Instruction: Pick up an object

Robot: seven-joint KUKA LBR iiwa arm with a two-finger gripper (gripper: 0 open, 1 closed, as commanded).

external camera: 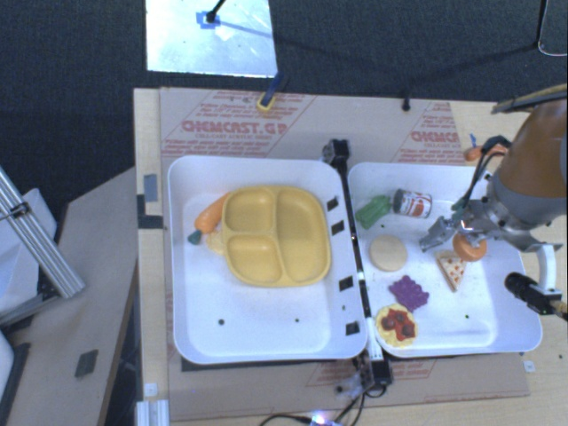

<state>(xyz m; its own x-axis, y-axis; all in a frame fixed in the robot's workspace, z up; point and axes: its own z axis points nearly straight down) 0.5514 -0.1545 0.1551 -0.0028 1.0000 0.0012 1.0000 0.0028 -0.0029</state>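
orange slice point(470, 248) | just under gripper point(451, 228), at its 5 o'clock | pizza slice point(452, 271) at 6 | fingers look apart, holding nothing

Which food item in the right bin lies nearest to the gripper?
The pizza slice, just below the gripper; the cookie and grapes lie farther left.

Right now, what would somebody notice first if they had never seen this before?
Probably the big yellow divided plate filling the left bin, with a toy carrot tucked against its left edge. Then the gripper over the right bin, close to a pizza slice.
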